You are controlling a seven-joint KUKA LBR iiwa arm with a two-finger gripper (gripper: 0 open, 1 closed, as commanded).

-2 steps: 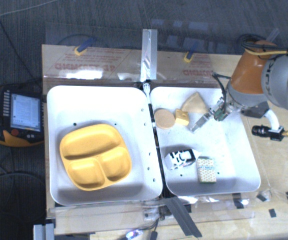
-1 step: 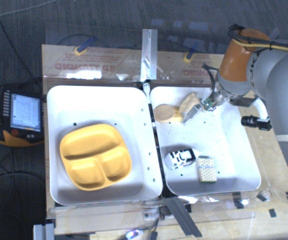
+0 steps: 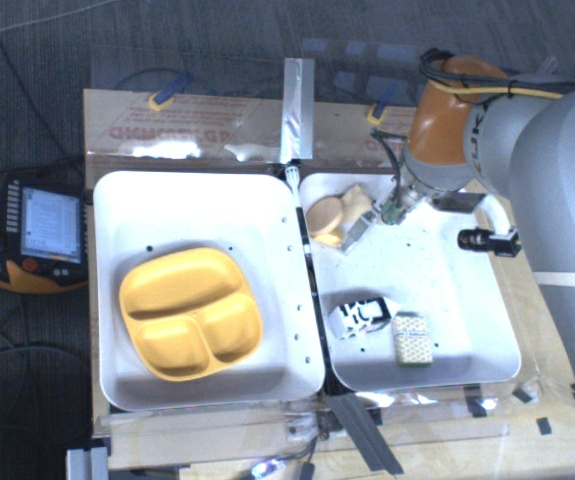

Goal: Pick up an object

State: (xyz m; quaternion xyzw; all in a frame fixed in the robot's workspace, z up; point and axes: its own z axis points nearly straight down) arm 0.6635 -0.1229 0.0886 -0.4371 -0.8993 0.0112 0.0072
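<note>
**Gripper low at the tan lump in the right bin**

You have the gripper (image 3: 356, 230) down in the far-left corner of the right shallow white bin (image 3: 467, 308), with the grey arm (image 3: 527, 158) reaching in from the right. Its tip sits just beside the pale tan rounded lump (image 3: 325, 218), which lies against the bin's left wall. You cannot tell from this slant whether the gripper is released or clenched, nor whether it touches the lump.

Nearer you in the same bin, a small black-and-white object (image 3: 364, 315) lies just beside a beige speckled rectangular block (image 3: 412, 338) (both well apart from the gripper). The left shallow white bin (image 3: 167, 193) holds a yellow moulded plastic tray with three compartments (image 3: 189, 311), lying flat. Both bins rest on the worktop (image 3: 167, 118).
</note>
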